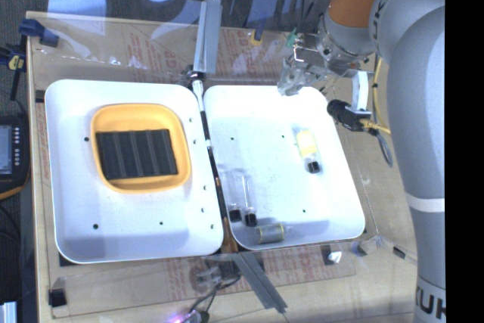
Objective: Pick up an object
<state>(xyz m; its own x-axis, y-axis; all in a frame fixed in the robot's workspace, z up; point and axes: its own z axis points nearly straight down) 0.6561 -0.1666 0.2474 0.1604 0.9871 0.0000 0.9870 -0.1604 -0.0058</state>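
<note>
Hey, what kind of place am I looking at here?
Probably a robotics lab bench set up for grasping trials: a grey arm reaches over two white bins, one holding a yellow tray, the other small objects.

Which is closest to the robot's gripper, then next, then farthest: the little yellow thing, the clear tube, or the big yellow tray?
From the gripper, at the right bin's far edge:
1. The small yellow item, in the right bin just below the gripper.
2. The clear tube, nearer the right bin's front left.
3. The yellow tray, across in the left bin.
</note>
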